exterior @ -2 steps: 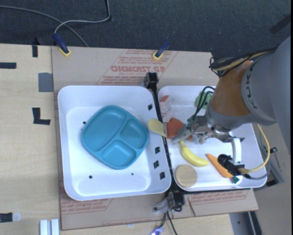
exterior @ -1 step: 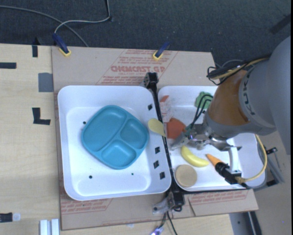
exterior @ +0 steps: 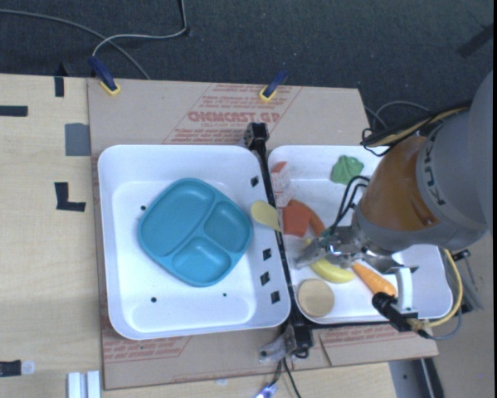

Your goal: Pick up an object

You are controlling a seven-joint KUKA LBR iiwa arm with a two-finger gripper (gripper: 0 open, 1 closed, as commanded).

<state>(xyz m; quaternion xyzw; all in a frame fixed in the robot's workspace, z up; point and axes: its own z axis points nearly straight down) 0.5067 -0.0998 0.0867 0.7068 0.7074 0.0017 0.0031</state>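
Observation:
My gripper (exterior: 321, 249) is low in the right bin (exterior: 431, 309), under the grey arm with its orange band (exterior: 397, 191). It sits just above a yellow banana-shaped piece (exterior: 332, 273) and beside a red-orange piece (exterior: 300, 220). To the gripper's right an orange carrot (exterior: 372, 279) lies at a slant. A tan round piece (exterior: 316, 298) rests near the bin's front left corner. At the back of the bin lies a green leafy piece (exterior: 346, 169). The arm hides part of the bin's middle.
The left bin (exterior: 119, 305) holds a blue divided plate (exterior: 197, 231). A pale yellow piece (exterior: 265, 215) lies across the wall between the two bins. Cables (exterior: 443, 326) run along the right bin's front right corner. Cardboard (exterior: 223, 114) lies under both bins.

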